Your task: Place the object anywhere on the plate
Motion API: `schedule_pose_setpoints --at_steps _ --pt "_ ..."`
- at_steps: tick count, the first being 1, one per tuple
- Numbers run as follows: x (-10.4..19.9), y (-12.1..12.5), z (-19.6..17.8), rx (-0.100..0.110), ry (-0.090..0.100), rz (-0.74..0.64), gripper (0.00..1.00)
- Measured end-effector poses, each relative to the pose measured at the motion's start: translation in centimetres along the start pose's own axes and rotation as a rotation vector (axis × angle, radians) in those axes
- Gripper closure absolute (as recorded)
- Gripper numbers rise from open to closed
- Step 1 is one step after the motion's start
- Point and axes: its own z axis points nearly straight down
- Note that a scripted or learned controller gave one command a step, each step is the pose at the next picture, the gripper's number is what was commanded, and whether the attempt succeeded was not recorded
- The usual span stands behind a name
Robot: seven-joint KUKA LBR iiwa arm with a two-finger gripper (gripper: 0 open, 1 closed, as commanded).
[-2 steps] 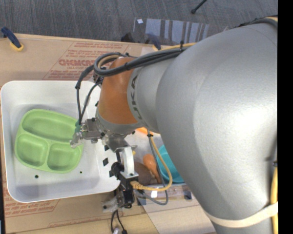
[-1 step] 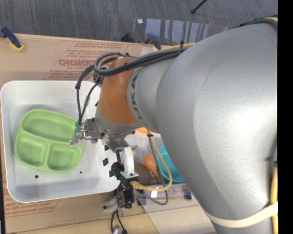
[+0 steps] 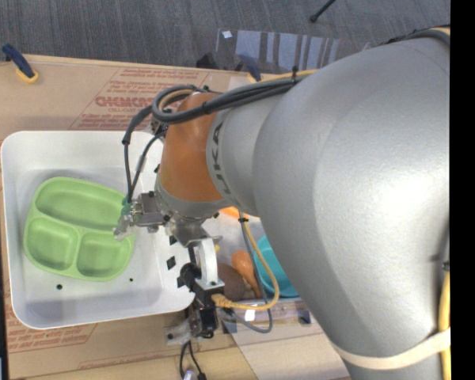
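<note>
A light green plate with three compartments lies in the left half of the left white bin. My gripper hangs at the plate's right rim, over the edge of its upper and lower right compartments. The wrist and the orange band above it cover most of the tool, so I cannot make out whether anything is held. An orange object, a brown one and a teal one peek out from under the arm in the right bin.
The big grey arm covers nearly all of the right bin and the right half of the view. Bare white bin floor lies in front of the plate. A blue clamp sits on the cardboard at the top left.
</note>
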Motion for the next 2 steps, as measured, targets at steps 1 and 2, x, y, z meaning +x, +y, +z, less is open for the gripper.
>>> schedule_pose_setpoints --at_steps 1,2 --pt "0.00 0.00 0.00 0.000 0.000 0.000 0.00" --pt "0.00 0.00 0.00 0.000 0.000 0.000 0.00"
